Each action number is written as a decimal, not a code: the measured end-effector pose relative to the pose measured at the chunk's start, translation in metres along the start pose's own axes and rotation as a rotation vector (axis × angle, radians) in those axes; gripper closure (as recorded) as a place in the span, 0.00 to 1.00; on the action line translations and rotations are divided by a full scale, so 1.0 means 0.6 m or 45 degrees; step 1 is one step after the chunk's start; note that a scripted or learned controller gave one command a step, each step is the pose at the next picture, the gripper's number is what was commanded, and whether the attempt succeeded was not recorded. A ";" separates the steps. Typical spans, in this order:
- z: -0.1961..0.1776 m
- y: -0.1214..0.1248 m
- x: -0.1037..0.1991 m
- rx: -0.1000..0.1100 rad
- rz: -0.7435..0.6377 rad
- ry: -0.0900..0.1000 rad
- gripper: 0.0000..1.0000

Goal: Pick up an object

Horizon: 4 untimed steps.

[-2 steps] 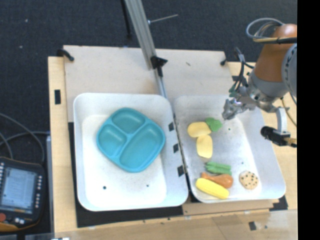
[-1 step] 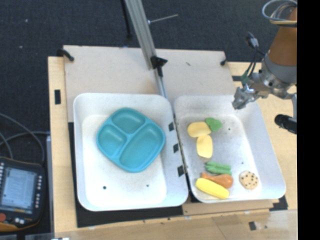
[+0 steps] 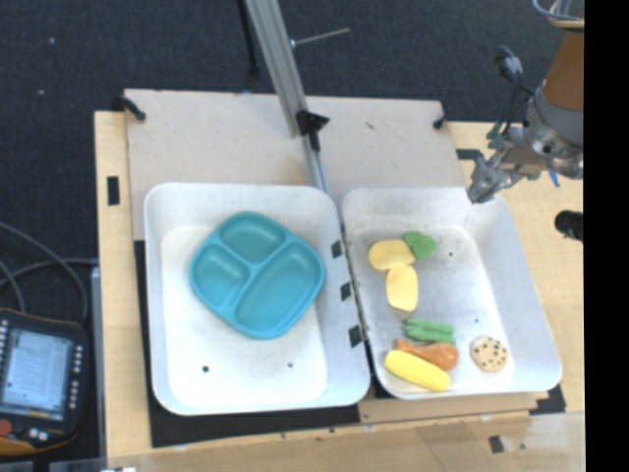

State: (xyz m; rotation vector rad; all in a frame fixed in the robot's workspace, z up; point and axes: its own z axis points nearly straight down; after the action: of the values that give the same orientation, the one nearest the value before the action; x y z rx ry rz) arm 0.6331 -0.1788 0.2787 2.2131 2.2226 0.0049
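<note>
The right bin (image 3: 521, 293) holds several toy foods. Two pale yellow pieces (image 3: 390, 255) (image 3: 402, 287) lie near its middle, with a small green piece (image 3: 420, 244) touching the upper one. Toward the front lie a green bean pod (image 3: 428, 329), an orange carrot (image 3: 432, 352) and a yellow corn-like piece (image 3: 417, 370), packed together. A round cookie (image 3: 488, 353) sits alone at the front right. My gripper (image 3: 484, 183) hangs over the bin's back right corner, apart from all the food, with nothing visibly in it.
A blue divided plate (image 3: 257, 273) lies in the left bin (image 3: 167, 362). A slanted metal post (image 3: 280, 57) rises behind the bins. A cardboard sheet (image 3: 216, 136) covers the bench behind them. A pendant screen (image 3: 34, 372) sits at the far left.
</note>
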 end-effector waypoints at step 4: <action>0.053 -0.076 0.354 0.008 -0.003 0.003 1.00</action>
State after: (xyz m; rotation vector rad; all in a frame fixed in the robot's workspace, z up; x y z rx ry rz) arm 0.5867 0.0336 0.2463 2.2148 2.2295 0.0003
